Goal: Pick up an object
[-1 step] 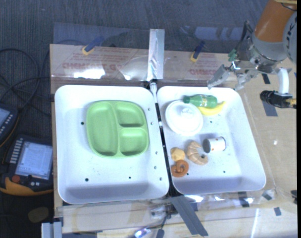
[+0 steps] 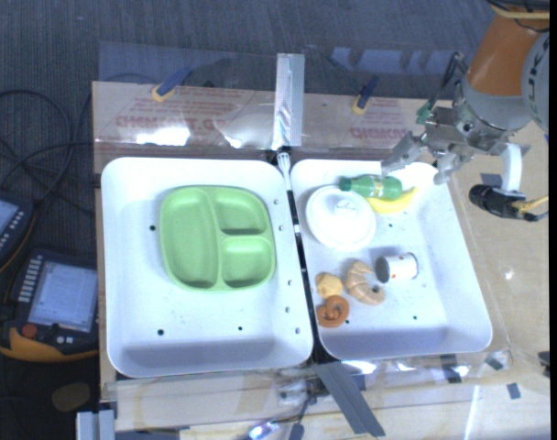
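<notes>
While I hang over the far right corner of the right-hand shallow white bin (image 2: 462, 273), my two-finger gripper (image 2: 420, 160) is spread wide, fingers splayed, with nothing between them. Nearest me, at about nine o'clock and just below my tips, lies the small green plastic bottle (image 2: 370, 186), on its side and touching the yellow banana (image 2: 394, 201) along its near flank. Both sit against the round white bowl (image 2: 341, 216) at their seven o'clock. I judge the bottle the best target: I should turn my fingers across its short width, not its length, then come straight down so one fingertip slips between bottle and banana. The risk is pinching both, or rolling the bottle toward the bowl.
</notes>
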Controlling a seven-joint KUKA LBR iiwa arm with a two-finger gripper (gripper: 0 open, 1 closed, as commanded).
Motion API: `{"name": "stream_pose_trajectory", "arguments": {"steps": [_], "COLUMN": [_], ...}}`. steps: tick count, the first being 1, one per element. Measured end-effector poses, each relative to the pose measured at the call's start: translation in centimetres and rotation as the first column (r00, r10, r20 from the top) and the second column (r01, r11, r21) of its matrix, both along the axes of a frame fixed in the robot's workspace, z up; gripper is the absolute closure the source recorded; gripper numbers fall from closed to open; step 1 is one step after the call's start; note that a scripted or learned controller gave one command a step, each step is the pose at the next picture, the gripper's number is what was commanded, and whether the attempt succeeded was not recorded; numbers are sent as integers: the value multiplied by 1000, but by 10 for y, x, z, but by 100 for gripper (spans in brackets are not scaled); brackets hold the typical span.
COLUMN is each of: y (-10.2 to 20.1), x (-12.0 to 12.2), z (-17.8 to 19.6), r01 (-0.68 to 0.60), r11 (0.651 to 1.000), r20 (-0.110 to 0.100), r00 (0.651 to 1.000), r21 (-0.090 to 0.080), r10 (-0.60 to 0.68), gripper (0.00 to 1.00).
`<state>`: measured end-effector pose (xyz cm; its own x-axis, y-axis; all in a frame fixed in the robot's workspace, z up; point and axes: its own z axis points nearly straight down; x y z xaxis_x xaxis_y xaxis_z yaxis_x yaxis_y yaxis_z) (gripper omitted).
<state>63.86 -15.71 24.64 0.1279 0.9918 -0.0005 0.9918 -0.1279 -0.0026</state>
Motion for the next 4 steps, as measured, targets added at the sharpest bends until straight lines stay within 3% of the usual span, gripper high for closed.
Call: {"name": "stream_pose_trajectory", "arguments": {"steps": [1, 2, 3, 4], "y": [-10, -13, -12, 38], "x": [-7, -84, -81, -89], "z": [-116, -152, -141, -63], "r01": [63, -36, -37, 184], "r11": [998, 999, 999, 983], "r20": [-2, 21, 28, 0], "r00": [998, 999, 999, 983], "r21": [-2, -4, -2, -1], "r10": [-64, 36, 37, -184], "gripper": [0, 0, 100, 100]}}
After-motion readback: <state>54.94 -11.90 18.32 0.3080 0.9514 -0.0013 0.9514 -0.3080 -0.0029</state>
